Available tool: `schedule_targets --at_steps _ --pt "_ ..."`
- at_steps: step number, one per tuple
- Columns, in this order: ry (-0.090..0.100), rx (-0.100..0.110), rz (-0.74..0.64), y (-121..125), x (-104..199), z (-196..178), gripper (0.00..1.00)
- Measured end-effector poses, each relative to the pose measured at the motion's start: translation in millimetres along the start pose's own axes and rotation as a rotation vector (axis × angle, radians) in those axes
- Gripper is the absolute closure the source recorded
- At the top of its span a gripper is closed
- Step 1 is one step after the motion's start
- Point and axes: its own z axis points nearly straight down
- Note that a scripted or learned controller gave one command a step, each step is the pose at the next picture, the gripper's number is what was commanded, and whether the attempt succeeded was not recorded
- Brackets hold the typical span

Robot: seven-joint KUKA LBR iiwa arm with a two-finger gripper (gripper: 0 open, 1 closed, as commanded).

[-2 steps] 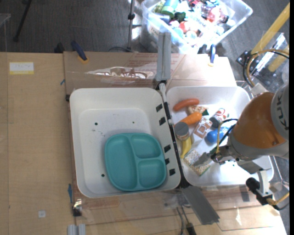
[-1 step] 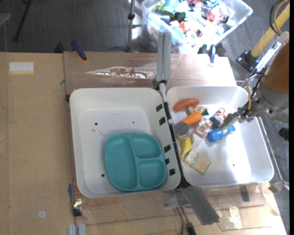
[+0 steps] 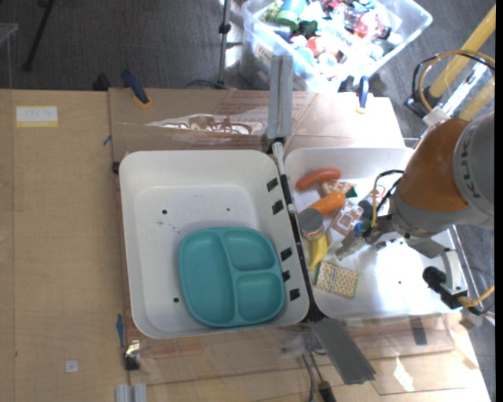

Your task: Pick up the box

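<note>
Lying nearest: the box (image 3: 336, 279), a small flat square pack, tan with a fine speckled pattern and a pale edge, turned slightly askew on the floor of the right bin (image 3: 377, 310).
Box place: near-left part of that bin, close to the divider between the two bins, with bare white floor on its right.
Plate (image 3: 232, 275): teal, three compartments, flat in the near part of the left bin (image 3: 149, 188), across the divider from the box.
Gripper (image 3: 354, 242): just beyond the box and a little to its right, pointing down-left towards the heap of items; it is apart from the box, not on it.
Grip: cannot tell whether it is released or clenched; nothing is visibly held.
Arm (image 3: 440, 177): grey with an orange band, coming in from the right over the far-right part of the right bin.
Banana (image 3: 317, 251): yellow, just beyond the box's left corner, near the divider.
Can (image 3: 312, 224): small, upright, touching the banana's far end.
Packet (image 3: 346, 220): white and red, right of the can, beside the gripper's tip.
Carrot (image 3: 326, 203): orange, lying beyond the can and packet.
Sausage (image 3: 318, 177): red-orange, farthest item in the right bin.
Tub (image 3: 413, 20): clear, full of mixed toys, on the ground beyond the bench.
</note>
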Motion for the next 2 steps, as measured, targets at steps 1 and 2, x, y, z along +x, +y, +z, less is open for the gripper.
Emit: schedule_targets --at_steps 1,2 --pt "-0.005 -0.003 -0.061 89.0 -6.3 9.2 0.00" --pt "-0.010 -0.010 -0.064 90.9 -7.0 -3.3 1.00"
